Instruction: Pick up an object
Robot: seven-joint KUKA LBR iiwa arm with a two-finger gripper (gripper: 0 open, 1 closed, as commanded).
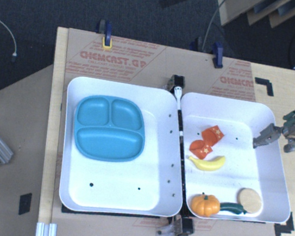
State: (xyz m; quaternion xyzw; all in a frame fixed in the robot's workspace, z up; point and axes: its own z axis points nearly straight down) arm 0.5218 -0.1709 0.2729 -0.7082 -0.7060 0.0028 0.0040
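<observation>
Two shallow white bins sit side by side on the surface (145,59), a board printed with red lettering. The left bin (71,186) carries a blue divided plate (110,128) in its upper left part. The right bin (276,178) holds several objects: two red pieces (207,141) touching near its centre, a yellow banana (206,162) just below them, an orange pumpkin (205,205) at the lower edge, a teal-handled item (231,208) just right of the pumpkin, and a tan round disc (249,200) touching that item's far end. The pincer (267,135) hangs at the right bin's upper right edge, well apart from every object; whether it is spread or closed cannot be told, and nothing is seen in it.
</observation>
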